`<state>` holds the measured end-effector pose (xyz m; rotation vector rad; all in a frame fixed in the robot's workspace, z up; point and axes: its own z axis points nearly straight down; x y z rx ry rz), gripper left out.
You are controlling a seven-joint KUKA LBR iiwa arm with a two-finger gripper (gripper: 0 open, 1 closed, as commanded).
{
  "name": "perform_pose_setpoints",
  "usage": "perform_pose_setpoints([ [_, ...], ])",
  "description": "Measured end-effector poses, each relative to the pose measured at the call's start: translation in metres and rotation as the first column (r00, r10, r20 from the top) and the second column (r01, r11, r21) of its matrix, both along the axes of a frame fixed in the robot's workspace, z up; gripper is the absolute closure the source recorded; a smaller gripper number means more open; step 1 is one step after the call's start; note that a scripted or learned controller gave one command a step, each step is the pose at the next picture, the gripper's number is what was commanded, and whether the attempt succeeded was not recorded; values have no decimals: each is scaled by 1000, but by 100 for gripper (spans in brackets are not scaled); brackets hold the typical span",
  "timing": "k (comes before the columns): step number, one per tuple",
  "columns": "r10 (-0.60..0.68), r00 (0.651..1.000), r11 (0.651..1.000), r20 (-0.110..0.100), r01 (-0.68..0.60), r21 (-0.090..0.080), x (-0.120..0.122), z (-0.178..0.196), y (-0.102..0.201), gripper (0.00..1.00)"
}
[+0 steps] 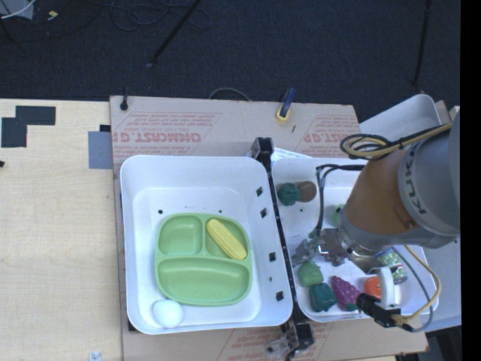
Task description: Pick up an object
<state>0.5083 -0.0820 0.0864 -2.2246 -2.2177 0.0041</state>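
My gripper [307,251] hangs low over the right bin [301,173], near its left wall, with the grey and orange arm [383,201] covering the bin's middle. Just below the gripper lies a light green object [310,274], close to its tip; whether they touch is unclear. A dark teal object [323,297], a purple bunch of grapes [344,292] and an orange-red piece [373,284] lie along the bin's front. A teal object [288,194] and a brown one [306,191] sit at the back.
The left bin [143,194] holds a green divided plate [201,284] with a yellow corn cob [227,239] in its upper right compartment, and a white ball [167,313] at the front left corner. A black divider [272,224] separates the bins.
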Motion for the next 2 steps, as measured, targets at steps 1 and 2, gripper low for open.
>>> perform_pose_setpoints([
  [1,-6,1000,1000,-3,6,3,0,11,0,100],
  [2,-4,1000,1000,2,4,2,-1,53,-3,100],
])
